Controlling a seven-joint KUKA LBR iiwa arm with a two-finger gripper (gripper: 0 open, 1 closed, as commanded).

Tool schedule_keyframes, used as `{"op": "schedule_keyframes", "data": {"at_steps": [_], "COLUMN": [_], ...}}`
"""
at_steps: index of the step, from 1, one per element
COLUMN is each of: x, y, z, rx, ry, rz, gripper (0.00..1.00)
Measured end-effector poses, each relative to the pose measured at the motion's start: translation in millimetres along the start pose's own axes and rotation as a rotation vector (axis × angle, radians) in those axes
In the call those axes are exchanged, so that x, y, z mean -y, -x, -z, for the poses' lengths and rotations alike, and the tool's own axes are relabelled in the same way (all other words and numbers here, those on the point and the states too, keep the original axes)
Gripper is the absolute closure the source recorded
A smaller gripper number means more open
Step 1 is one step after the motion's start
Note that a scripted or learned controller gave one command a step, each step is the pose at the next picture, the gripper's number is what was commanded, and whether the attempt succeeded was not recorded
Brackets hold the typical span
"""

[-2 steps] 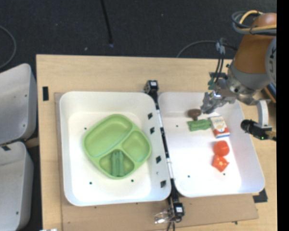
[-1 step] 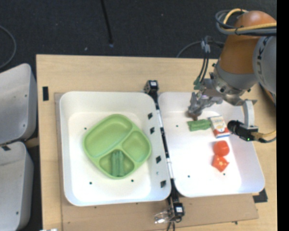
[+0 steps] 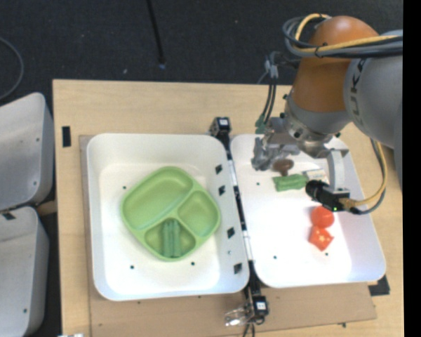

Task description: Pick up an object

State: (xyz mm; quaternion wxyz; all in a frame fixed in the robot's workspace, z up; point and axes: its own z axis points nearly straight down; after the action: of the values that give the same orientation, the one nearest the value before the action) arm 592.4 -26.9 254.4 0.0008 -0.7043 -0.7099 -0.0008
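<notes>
Nearest the camera's lower edge, the right-hand shallow white plastic bin point(image 3: 358, 258) carries two small orange-red plastic pieces point(image 3: 322, 228), one just above the other, lying toward its right side. In the left-hand shallow white plastic bin point(image 3: 105, 188) sits a pale green divided plastic plate point(image 3: 170, 211) with a darker green stick-shaped piece point(image 3: 171, 236) resting in its lower compartment.

Further back in the right bin, a small flat green plastic block point(image 3: 290, 182) lies near the bin's upper middle. Just above it is a small brown rounded object point(image 3: 285, 166), and the arm's two-finger gripper point(image 3: 270, 156) hangs right beside or over that brown piece, at the bin's top left corner. The wrist and its mounting hide the fingertips, so whether they are apart or together cannot be told, and nothing can be seen lifted off the bin floor.

This looks like the approach or grasp-attempt step, with the brown object or the green block as the likely target. The next move calls for a centred descent over one piece, a closure on it, then a straight lift clear of the bin wall.

Beyond, the grey arm with its orange band point(image 3: 330, 55) rises over the wooden bench point(image 3: 161, 107).
</notes>
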Motion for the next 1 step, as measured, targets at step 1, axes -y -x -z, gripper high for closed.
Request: {"op": "schedule_keyframes", "data": {"at_steps": [1], "x": [2.8], "y": [-50.2], "z": [-12.7], "rx": [0.001], "ry": [-0.001], "rz": [-0.002], "gripper": [1.00]}}
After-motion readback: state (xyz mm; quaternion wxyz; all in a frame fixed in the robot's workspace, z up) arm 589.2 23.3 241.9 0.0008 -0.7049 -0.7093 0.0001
